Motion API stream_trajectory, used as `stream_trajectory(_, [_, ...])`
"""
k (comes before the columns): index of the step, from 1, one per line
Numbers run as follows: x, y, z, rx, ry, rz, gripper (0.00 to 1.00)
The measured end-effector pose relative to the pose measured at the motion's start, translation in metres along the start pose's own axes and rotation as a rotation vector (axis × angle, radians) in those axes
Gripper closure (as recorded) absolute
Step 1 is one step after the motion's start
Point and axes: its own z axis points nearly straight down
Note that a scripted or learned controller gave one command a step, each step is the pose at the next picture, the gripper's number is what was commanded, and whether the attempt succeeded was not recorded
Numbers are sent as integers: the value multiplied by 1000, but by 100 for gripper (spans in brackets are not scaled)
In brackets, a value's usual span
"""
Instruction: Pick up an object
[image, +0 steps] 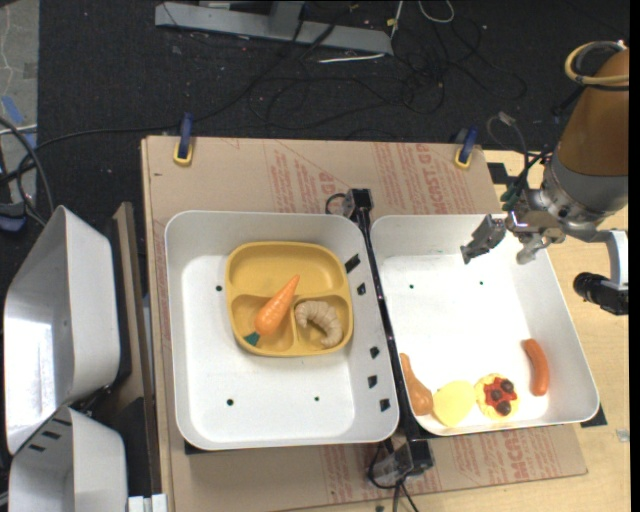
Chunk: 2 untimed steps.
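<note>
Hand (508, 240) spread wide, holding nothing | above right bin (470, 300) far rim | bare floor below

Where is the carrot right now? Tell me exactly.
The carrot lies in the yellow divided plate in the left bin, slanted across the plate's left compartment, just left of the shrimp.
</note>
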Motion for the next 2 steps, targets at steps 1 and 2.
stream_trajectory(1, [0, 2, -7, -12, -2, -3, 0])
stream_trajectory(2, [2, 6, 36, -9, -2, -1, 0])
